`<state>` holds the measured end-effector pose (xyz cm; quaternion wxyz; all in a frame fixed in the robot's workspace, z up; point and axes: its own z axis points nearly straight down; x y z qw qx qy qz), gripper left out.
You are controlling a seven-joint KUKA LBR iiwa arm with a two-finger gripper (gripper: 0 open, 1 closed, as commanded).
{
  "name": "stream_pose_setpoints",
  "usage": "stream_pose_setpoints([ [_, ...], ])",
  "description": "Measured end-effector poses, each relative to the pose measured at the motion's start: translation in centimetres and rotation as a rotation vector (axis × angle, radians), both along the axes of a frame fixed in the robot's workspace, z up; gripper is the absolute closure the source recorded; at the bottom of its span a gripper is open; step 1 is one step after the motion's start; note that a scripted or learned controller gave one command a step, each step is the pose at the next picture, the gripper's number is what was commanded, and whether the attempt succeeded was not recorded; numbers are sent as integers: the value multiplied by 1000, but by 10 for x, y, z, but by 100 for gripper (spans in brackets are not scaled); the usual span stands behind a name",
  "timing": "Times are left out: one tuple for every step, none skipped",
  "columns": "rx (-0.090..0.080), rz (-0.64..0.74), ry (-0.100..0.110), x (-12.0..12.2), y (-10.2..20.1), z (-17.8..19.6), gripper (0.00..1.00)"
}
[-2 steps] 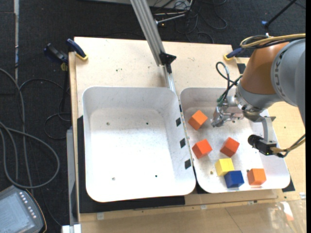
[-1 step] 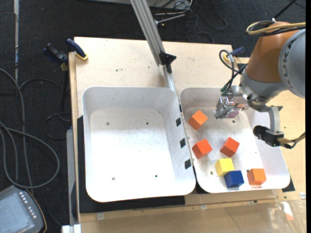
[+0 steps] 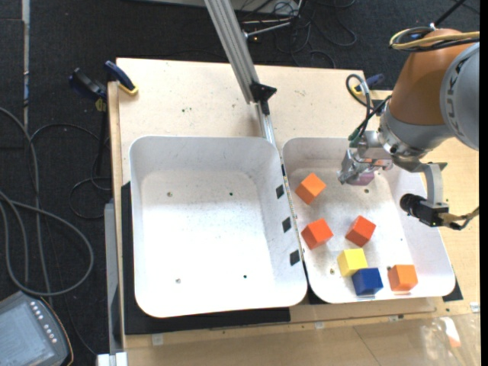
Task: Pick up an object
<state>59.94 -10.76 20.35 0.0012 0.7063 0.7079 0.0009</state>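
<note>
Single fixed cam, high above worktop (image 3: 198,90), slanted down, both bins in frame, arm (image 3: 435,90) enters right.

Even, fairly bright light falls from above, and shadows stay soft and short under the blocks (image 3: 360,229). The white bins (image 3: 202,223) look mildly washed out, without hard glare. The floor (image 3: 53,166) around the desk (image 3: 191,97) is dark. Focus is slightly soft and grainy throughout.

Four orange cubes (image 3: 310,188), one yellow cube (image 3: 351,261) and one blue cube (image 3: 367,280) lie in the right bin (image 3: 427,239).
</note>
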Motion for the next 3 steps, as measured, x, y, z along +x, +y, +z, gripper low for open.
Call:
stream_pose_setpoints([
  [2,6,2,-8,46,14,100],
  [3,7,4,-23,105,21,100],
  [2,6,4,-30,156,14,100],
])
